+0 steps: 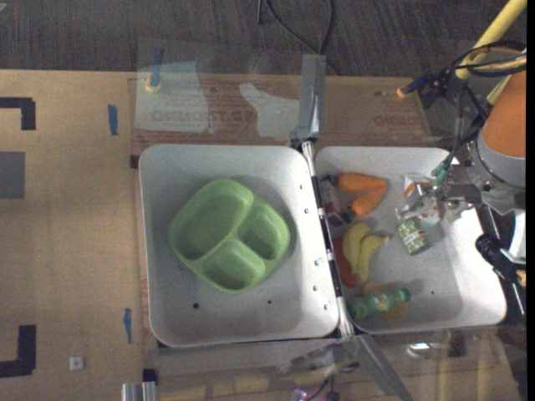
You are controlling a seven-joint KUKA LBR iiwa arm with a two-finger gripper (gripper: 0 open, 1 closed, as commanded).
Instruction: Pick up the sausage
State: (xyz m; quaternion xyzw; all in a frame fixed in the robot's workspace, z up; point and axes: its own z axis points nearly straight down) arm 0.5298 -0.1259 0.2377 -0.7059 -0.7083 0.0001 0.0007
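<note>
The gripper [430, 200] hung over the upper right part of the right bin [468, 303], above a small green-and-white bottle [411, 235]; whether its jaws were wide or narrow could not be told, and nothing showed between them. The sausage [343, 271] seemed to be the dark reddish piece lying along the right bin's left wall, just left of the bananas [363, 247] and below the two carrots [364, 189], though it was small and partly hidden, so that reading is a guess. A green bottle [378, 301] lay near the bin's lower left. The left bin [163, 249] carried a green divided plate [231, 235].

To do the step well, the arm would probably need to travel left across the bin and come down with the jaws set across the sausage's narrow width. The wall and the bananas crowd it closely, so a careless descent risks catching fruit instead.
</note>
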